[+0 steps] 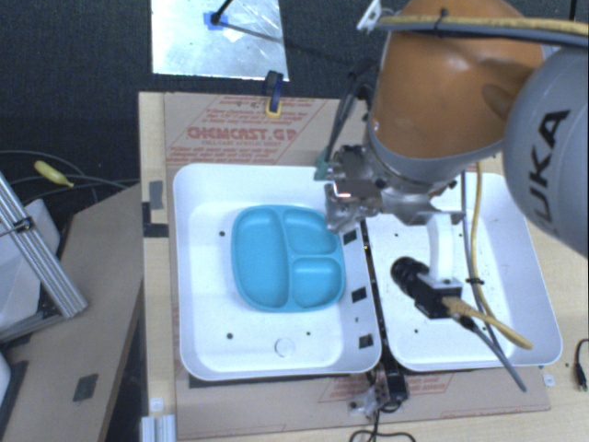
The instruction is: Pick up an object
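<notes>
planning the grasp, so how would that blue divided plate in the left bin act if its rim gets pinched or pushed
The blue plate looks like moulded plastic, so probably stiff and light. Its glossy, shallow rim may slip from a pinch. Lying flat on the left bin floor, it would likely slide when pushed, not tip or roll.

Blue tray [281,270], white bins [207,339]

You can read red "CHEMCAST GP" print on the brown cardboard sheet [241,127] under the bins, and the black letters "KA" on the grey arm [552,141] at right.
</notes>
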You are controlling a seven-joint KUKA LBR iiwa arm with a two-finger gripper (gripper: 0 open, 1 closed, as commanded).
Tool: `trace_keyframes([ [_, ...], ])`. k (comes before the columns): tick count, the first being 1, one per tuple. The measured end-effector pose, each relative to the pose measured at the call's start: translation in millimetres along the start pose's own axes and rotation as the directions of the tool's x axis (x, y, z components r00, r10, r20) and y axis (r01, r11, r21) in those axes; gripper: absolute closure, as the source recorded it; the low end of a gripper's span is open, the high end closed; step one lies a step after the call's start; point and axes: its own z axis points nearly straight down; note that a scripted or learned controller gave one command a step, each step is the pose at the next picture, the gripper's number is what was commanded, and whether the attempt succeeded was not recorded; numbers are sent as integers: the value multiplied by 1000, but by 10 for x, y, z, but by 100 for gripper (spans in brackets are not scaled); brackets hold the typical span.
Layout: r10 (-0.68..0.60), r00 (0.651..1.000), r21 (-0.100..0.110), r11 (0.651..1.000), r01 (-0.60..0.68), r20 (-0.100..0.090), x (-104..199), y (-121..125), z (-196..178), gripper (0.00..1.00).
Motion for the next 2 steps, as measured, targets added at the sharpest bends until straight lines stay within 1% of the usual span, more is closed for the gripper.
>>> trace_keyframes([
  [1,3,1000,-14,1000,-3,-5,143,4,-1376,100],
  [2,11,1000,16,1000,-11,6,-199,-22,92,100],
])
